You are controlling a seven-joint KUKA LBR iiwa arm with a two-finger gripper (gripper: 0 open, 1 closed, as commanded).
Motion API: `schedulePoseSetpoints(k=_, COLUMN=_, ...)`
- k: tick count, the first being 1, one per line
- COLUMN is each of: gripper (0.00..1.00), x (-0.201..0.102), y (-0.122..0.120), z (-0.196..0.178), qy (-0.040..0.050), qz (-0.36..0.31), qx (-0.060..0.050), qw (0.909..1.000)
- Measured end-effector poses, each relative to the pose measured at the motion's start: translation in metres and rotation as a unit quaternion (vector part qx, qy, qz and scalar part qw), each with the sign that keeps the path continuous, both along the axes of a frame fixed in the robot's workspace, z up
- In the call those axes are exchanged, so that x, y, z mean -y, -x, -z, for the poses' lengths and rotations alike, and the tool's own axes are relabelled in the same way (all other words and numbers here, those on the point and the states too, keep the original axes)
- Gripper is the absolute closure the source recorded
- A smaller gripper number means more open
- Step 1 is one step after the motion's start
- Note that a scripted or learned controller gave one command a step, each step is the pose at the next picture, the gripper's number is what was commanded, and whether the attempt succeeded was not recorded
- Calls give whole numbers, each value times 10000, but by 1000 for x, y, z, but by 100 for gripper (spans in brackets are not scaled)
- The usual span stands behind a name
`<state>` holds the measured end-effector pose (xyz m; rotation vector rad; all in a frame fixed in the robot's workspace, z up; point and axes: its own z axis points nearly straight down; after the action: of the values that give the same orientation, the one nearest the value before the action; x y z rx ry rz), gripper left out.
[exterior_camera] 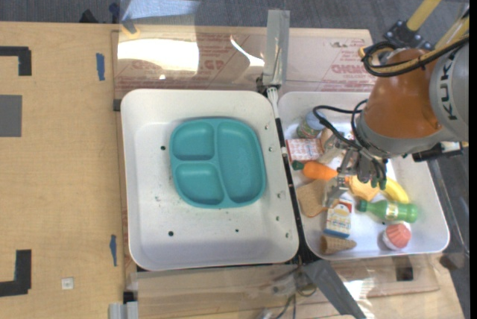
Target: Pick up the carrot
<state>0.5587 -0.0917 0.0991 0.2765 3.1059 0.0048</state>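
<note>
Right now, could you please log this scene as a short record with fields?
left bin: holds a teal divided plate
right bin: cluttered with toy food
carrot: lies at the bin's left side, beside the gripper
gripper: low over the right bin's middle, just right of the carrot
nearby items: small carton, green bottle, yellow banana
carrot picked up: not yet

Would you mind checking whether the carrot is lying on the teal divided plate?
No, the carrot lies in the right bin among other toy foods, while the teal plate sits in the left bin.
</note>
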Motion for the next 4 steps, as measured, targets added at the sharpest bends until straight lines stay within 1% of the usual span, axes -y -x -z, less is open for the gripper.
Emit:
schedulePoseSetpoints(k=1, gripper=0, x=-1, y=-17, z=0, qy=26, qz=-583, qx=36, qw=9983)
schedulePoseSetpoints(k=2, gripper=0, x=0, y=13, z=0, qy=47, qz=-1200, qx=68, qw=9927)
schedulePoseSetpoints(k=3, gripper=0, x=-1, y=3, z=2, qy=40, qz=-1355, qx=9, qw=9908)
schedulePoseSetpoints(k=4, gripper=0, x=-5, y=-1, z=1, qy=80, qz=-3536, qx=23, qw=9354)
